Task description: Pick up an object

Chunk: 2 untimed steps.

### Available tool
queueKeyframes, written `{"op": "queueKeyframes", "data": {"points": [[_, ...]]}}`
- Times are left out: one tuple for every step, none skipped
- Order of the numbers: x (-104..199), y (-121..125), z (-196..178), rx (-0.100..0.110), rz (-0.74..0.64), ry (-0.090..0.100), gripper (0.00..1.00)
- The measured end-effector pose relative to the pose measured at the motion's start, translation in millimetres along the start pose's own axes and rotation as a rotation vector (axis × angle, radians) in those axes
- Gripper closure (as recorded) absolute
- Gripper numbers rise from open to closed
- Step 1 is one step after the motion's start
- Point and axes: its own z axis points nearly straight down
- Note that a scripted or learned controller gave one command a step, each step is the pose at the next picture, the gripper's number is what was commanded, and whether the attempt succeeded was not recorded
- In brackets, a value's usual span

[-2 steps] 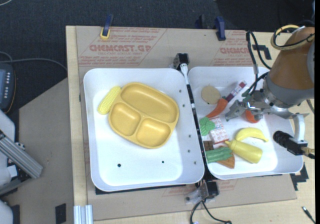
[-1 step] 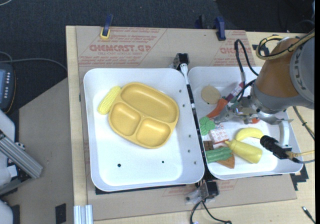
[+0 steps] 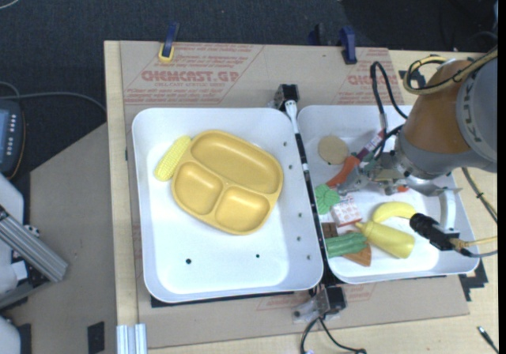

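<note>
Claw [image 3: 365,177] sits low in right bin [image 3: 451,265], finger state unreadable. Clutter risk: carrot [image 3: 345,171], banana [image 3: 393,211], mustard bottle [image 3: 389,239] packed close, so a nudge or double grab is likely.

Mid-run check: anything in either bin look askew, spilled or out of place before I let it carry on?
One thing: the yellow divided plate sits at a slant in the left bin, with a corn cob lying against its upper-left rim. The toy food in the right bin is a jumbled heap under the gripper, but nothing has spilled over either bin's edge.
</note>
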Motion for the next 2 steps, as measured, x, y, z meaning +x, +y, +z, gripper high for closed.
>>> {"op": "queueKeyframes", "data": {"points": [[1, 3, -12, -0.008, -0.001, 0.001, 1.0], [-7, 6, -60, -0.003, 0.0, -0.005, 1.0]]}}
